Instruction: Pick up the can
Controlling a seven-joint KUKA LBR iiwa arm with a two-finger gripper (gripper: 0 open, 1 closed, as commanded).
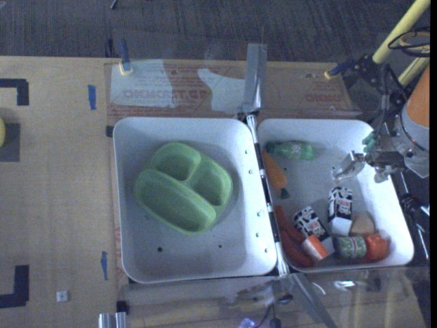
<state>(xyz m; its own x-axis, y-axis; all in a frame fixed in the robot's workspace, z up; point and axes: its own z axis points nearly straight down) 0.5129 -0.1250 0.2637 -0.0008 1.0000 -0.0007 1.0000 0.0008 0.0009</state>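
Note:
The can [350,247], small with a green label, lies on its side near the front edge of the right bin [390,203]. It is wedged between an orange-and-white cup [315,247] and a red round item [377,246]. My gripper [362,169] hangs over the back right part of that bin, well behind the can and apart from it. Its fingers are spread open with nothing between them.
Two cow-patterned cartons [308,221] [340,204], a brown piece [362,223], a long red pepper [288,236], an orange carrot [275,172] and a green bottle-like item [292,150] share the right bin. A green divided plate [183,186] lies in the left bin [133,251].

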